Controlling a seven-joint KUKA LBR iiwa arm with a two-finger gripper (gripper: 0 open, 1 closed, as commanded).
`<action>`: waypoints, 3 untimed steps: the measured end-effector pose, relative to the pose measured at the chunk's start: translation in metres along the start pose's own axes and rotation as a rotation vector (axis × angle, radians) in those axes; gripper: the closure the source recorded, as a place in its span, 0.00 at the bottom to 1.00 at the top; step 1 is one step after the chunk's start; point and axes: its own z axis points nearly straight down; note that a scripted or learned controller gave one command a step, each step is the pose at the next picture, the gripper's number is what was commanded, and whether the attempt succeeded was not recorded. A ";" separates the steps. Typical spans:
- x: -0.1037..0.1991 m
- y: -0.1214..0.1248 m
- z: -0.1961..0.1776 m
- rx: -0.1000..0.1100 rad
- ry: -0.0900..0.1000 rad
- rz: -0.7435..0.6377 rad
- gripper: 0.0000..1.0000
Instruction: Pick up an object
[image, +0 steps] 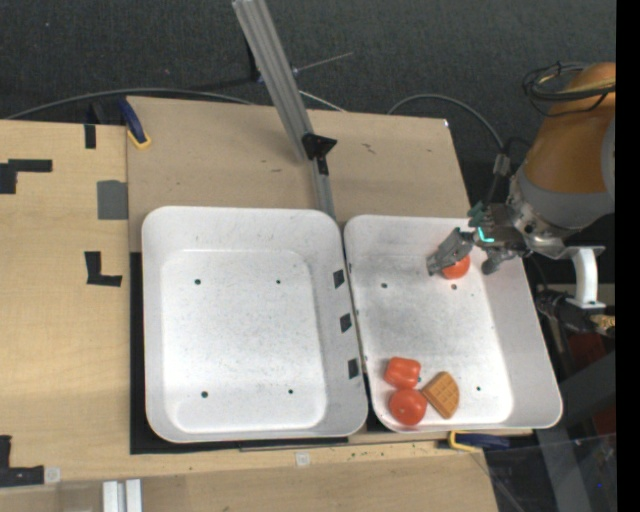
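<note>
My gripper (468, 262) hangs over the upper right part of the right bin (420, 320), fingers spread apart. A small orange-red object (457, 267) lies in the gap, close against the left finger (443, 256); the right finger (497, 261) stands apart from it. Near the bin's front edge sit a red pepper-like piece (402, 372), a round red piece (407, 407) and a tan waffle-like piece (441, 394), close together.
The left bin (240, 320) lies beside the right one, with black clips along their shared rim. A slanted metal rod (285, 90) comes down from the top to the bins' back edge. Cables run behind the bench.
</note>
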 end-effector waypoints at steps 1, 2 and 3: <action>0.000 0.001 -0.003 -0.004 -0.001 -0.001 0.00; 0.007 -0.002 0.060 0.002 0.000 -0.001 0.00; 0.000 -0.005 0.107 0.001 -0.001 0.001 0.00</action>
